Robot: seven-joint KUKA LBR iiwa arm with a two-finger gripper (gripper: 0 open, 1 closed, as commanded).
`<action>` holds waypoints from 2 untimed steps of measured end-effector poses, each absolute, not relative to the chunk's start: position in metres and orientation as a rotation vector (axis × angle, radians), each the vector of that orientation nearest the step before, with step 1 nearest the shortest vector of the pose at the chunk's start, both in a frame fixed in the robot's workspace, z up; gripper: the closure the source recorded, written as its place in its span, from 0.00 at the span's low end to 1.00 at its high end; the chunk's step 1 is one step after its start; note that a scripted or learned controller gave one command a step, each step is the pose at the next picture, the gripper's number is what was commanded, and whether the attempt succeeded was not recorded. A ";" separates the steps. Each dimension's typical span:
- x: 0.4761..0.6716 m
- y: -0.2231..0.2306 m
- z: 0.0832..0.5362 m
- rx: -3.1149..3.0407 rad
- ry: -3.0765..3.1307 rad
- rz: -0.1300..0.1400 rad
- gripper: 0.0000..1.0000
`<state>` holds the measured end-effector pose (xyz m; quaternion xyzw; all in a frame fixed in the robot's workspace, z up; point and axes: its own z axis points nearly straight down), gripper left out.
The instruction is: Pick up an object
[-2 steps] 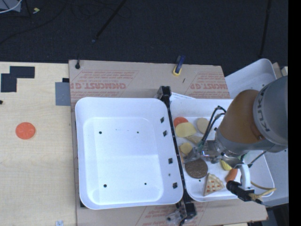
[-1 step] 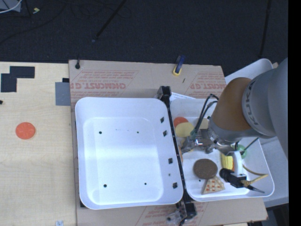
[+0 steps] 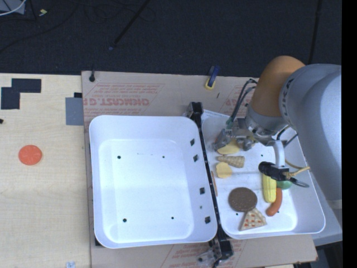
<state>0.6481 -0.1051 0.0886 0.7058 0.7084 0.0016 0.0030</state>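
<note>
The gripper (image 3: 236,137) hangs low at the far left of the right bin (image 3: 301,219), just above a pale yellow piece (image 3: 227,148); this looks like the reach-down before a grasp. Whether the jaws are spread or pressed together I cannot tell. Next they should straddle that piece, close, and lift clear of the ridged cone (image 3: 232,161) just nearer.

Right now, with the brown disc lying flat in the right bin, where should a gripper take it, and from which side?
Probably from straight above, pinching the brown disc across its rim: it lies flat, so only the edge offers grip. Stay off its lower edge, where the pizza wedge lies close.
</note>
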 end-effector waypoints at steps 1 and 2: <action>0.643 -0.104 0.098 2.222 2.230 -0.005 1.00; 0.592 -0.115 0.088 2.228 2.223 -0.007 1.00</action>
